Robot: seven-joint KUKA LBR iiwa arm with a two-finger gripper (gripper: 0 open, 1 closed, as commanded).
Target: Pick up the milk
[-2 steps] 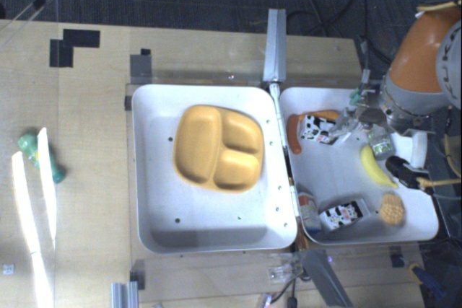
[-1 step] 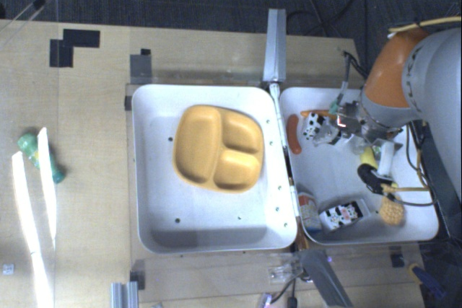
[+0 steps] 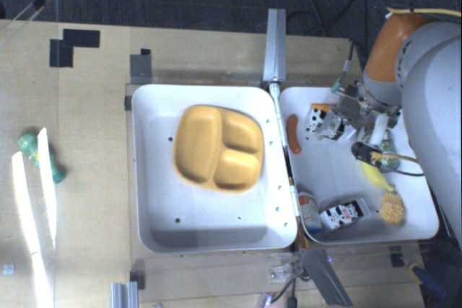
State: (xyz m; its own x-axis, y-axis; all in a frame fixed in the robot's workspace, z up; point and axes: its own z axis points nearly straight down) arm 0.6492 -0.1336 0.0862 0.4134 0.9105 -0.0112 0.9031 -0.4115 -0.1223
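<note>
— Green first: what is that at the far left?

— Green toy (image 3: 30,146) on the wooden bench (image 3: 86,227), too blurred to name, well apart from both bins. Next comes the left bin (image 3: 155,231), and in it a yellow divided tray (image 3: 218,148) with three compartments, lying roughly in the middle.

— And over the divider?

— The right bin (image 3: 422,223). A red sausage (image 3: 292,135) lies along its left wall. Nearer the front edge sit a small can (image 3: 307,203) and a black-and-white box (image 3: 341,214) on its side, just beside each other.

— Where is the milk?

— The milk carton (image 3: 317,120), white with dark marks and an orange patch, is in the upper left part of the right bin, near the sausage but apart from it.

— Does the arm have it?

— The gripper (image 3: 345,123) is right against the carton's right side. How wide it stands, or whether it grips the carton, I cannot tell; the wrist hardware blurs together there.

— Anything further right?

— A yellow banana (image 3: 377,174) below the gripper, a bumpy yellow piece (image 3: 392,208) near the front right corner, and the grey arm (image 3: 433,83) with its orange band.
</note>
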